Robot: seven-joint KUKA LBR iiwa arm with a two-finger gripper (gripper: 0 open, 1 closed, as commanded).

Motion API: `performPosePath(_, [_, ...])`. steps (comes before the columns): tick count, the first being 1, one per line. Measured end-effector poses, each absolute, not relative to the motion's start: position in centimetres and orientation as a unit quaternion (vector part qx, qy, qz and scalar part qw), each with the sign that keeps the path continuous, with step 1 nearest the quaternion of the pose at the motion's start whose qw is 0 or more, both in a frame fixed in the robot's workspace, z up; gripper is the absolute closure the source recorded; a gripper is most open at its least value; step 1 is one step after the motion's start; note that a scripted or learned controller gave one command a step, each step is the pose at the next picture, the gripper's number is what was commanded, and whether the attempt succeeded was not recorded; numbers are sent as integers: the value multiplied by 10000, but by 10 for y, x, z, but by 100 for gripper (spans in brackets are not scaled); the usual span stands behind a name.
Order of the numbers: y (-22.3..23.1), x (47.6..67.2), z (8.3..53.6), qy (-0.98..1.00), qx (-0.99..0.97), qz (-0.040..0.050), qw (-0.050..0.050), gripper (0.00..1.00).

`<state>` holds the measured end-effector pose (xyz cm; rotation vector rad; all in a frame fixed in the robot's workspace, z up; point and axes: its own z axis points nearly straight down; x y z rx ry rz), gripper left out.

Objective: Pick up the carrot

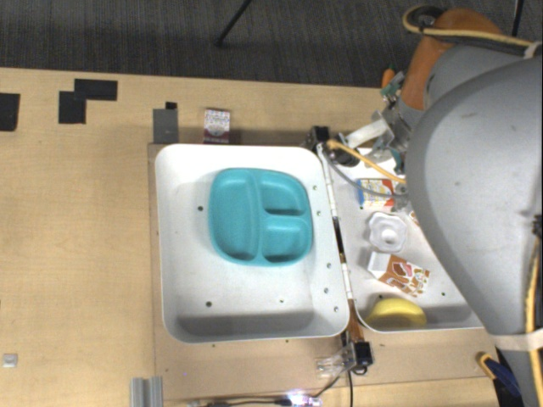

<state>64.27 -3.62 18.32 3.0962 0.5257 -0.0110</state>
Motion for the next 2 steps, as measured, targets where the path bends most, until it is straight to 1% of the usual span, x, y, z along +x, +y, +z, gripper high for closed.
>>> performPosePath(1, [-7, 608, 255, 1248, 9922, 23, -12, 0])
performPosePath(2, [-54, 634, 180, 1270, 9919, -49, 0, 0])
